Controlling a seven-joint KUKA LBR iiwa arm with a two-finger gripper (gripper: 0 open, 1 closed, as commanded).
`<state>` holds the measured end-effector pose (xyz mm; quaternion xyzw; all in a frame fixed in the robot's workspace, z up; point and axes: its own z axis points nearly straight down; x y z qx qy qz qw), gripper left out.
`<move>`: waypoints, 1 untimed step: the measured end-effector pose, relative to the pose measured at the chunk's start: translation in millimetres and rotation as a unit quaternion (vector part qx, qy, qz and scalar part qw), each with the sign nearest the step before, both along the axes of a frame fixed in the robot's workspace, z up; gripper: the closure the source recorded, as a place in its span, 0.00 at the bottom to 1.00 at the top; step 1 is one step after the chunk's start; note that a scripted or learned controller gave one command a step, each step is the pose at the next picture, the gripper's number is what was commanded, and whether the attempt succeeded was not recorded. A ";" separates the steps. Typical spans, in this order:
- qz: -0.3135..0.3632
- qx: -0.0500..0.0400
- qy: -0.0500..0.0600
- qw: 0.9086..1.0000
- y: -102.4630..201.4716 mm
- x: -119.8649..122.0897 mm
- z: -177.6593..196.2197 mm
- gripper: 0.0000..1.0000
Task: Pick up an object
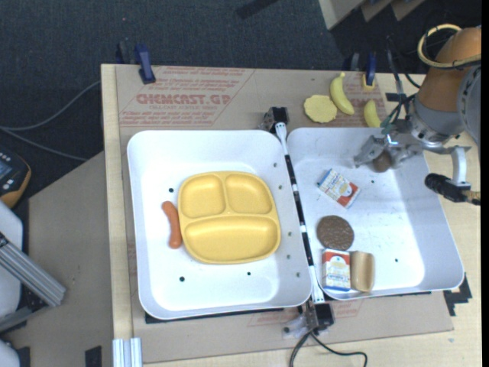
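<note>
Small carton [338, 187] lies flat in the right bin [428, 258], left of centre, apart from the tool [376, 156]. Tool sits low over the bin's upper area; whether it is released or clenched cannot be told. Brown cookie [335, 232] lies below the carton.

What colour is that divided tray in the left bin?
Yellow. The tray shows best in the camera view, beside an orange sausage.
</note>
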<state>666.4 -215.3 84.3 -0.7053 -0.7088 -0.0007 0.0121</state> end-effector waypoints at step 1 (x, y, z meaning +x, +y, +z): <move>0.000 0.000 0.000 1.000 0.0 0.0 0.0 0.00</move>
